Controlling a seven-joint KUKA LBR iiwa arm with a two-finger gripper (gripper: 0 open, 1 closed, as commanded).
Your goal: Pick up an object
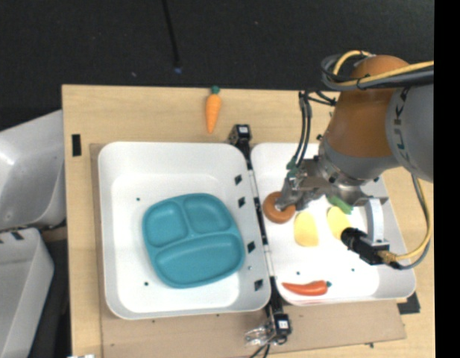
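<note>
The arm is reaching in from the right of the frame, and its gripper (pixel 289 198) is hanging low over the right-hand bin (pixel 379 278), right at a brown doughnut-shaped object (pixel 276 208) lying against that bin's left wall. That object is looking like the likeliest pick, though no grasp is showing on it. Whether the tool is open or closed I cannot tell, since the wrist is covering it. A yellow piece (pixel 306 230) is sitting just beside the brown one, a second yellow piece with green (pixel 338 218) is peeking from under the arm, and a red chilli (pixel 306 288) is lying near the bin's lower edge. The left bin (pixel 118 289) is holding a teal divided plate (pixel 192 239), and a carrot (pixel 212 109) is resting on the bench near the top. The risk here is crowding: the wall could block one side of the tool, the round piece could slide away, or the yellow neighbour could get nudged.
</note>
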